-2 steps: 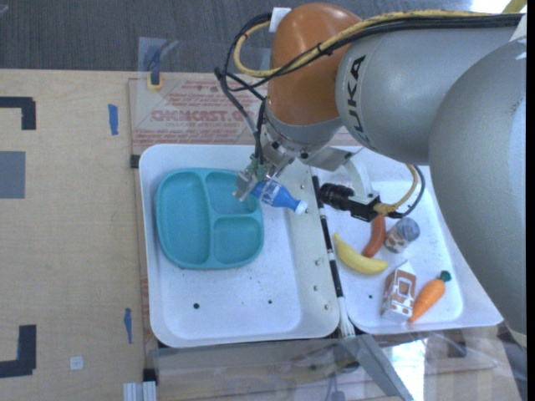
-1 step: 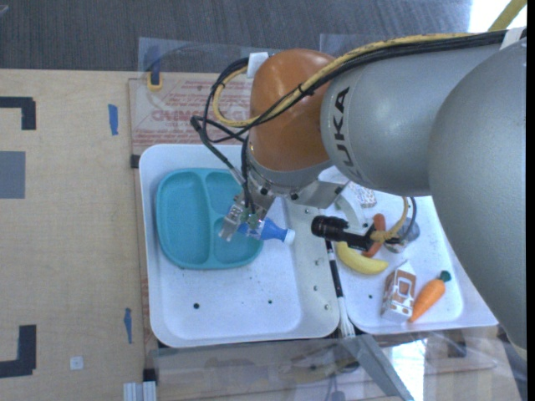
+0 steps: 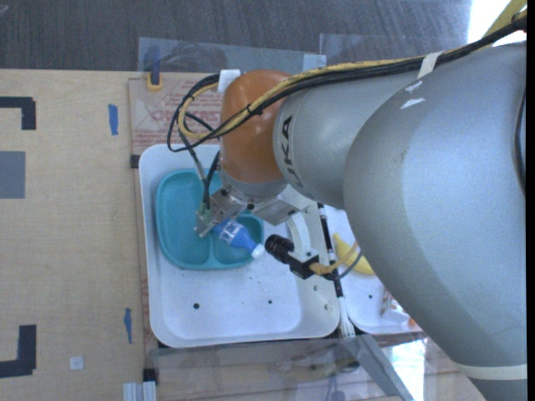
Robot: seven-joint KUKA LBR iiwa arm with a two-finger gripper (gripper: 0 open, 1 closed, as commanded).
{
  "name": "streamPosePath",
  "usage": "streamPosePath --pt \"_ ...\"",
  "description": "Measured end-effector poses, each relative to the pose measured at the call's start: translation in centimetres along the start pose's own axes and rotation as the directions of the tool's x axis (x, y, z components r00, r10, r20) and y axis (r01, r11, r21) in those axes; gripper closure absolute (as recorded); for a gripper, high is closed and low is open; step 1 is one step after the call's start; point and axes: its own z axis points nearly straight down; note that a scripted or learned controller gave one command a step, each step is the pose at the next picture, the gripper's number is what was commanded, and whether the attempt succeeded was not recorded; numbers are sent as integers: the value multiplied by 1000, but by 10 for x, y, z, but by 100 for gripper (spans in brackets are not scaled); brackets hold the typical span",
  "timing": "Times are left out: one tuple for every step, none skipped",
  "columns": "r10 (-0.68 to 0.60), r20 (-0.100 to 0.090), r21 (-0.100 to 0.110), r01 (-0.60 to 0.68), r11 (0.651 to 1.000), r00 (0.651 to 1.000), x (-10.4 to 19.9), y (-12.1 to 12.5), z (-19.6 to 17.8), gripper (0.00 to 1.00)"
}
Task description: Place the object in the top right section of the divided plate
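A teal divided plate (image 3: 177,215) lies in the left white bin (image 3: 234,316), toward its upper left. My gripper (image 3: 205,222) hangs low over the plate's right side, near the divider ridge. Just right of the gripper a small blue object with a white end (image 3: 238,237) rests tilted at the plate's lower right rim. Whether the gripper is touching that object is unclear from this angle. The orange wrist band (image 3: 251,128) and grey arm cover the plate's upper right part.
The right bin (image 3: 368,316) is mostly hidden under the arm; a yellow object (image 3: 349,257) lies in it. A black fitting (image 3: 288,256) and cables hang off the wrist. Wooden bench surface (image 3: 67,224) with blue tape marks lies to the left.
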Motion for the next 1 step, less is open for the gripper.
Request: streamPosePath --pt "-1 0 6 1 1000 1000 0 -2 5 0"
